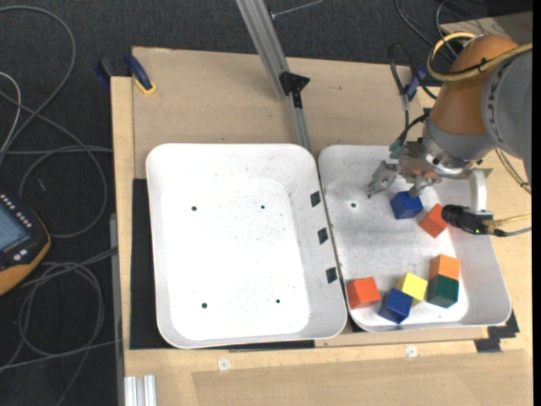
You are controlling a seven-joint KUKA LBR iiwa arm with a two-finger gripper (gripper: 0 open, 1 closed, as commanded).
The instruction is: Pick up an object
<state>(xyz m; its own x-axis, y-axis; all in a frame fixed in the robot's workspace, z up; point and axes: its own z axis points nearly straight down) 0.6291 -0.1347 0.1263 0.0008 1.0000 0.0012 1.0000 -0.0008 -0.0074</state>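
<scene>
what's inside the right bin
Seven blocks in the right bin: a blue one and orange one beside the gripper; five clustered near the front. The arm covers the far right corner.

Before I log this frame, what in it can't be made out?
- Gripper: finger state unclear in the camera view, small and partly under the wrist.
- Blue block: contact with the gripper unclear.
- Orange block: right side hidden by a black fitting.

A pale wooden counter (211,91) fills the middle of the frame. Two shallow white bins lie directly on it, side by side: the left bin (169,227) at center, the right bin (372,244) at lower right.
</scene>
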